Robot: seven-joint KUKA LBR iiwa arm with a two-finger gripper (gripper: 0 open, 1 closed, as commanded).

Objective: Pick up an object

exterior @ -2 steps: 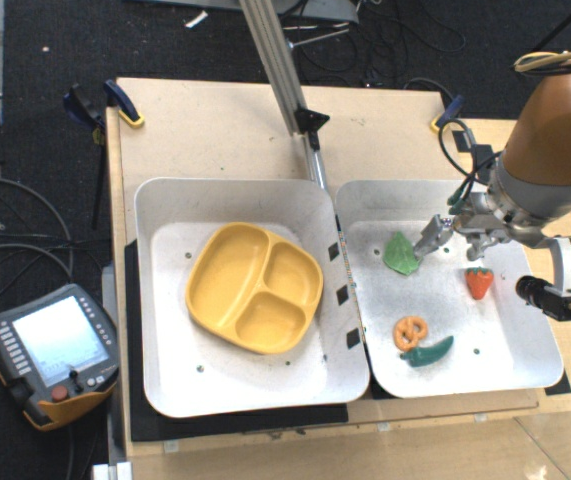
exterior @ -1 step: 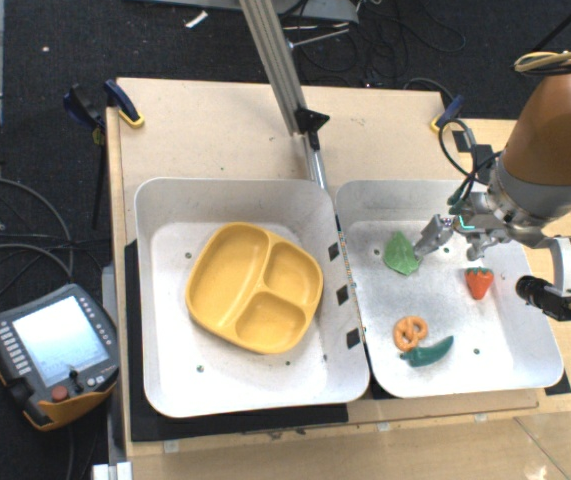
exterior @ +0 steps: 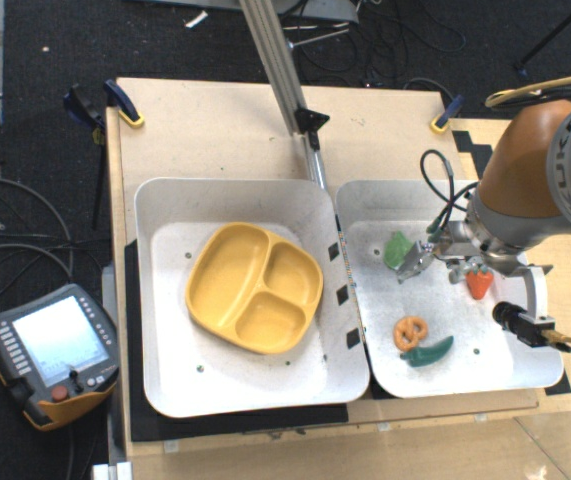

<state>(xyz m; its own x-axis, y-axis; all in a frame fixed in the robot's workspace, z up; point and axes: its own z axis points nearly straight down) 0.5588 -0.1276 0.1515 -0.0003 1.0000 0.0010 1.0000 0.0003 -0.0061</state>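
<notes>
In the right bin [exterior: 525, 363] lie a light green piece [exterior: 397, 250], a red-orange piece [exterior: 479, 285], a brown pretzel [exterior: 411, 330] and a dark green pepper [exterior: 429, 352]. My gripper [exterior: 435, 265] hangs low over the bin's upper middle, between the light green piece on its left and the red-orange piece on its right. Its fingers stand apart, open, with bare bin floor between them and nothing held. The arm's grey and orange wrist [exterior: 530, 183] hides the bin's far right part.
A yellow three-compartment plate [exterior: 255, 286] lies in the left bin [exterior: 165, 368]. A metal pole [exterior: 280, 63] slants down to the ridge between the bins. A teach pendant [exterior: 53, 353] sits on the floor at the left. Clamps grip the bench's back corners.
</notes>
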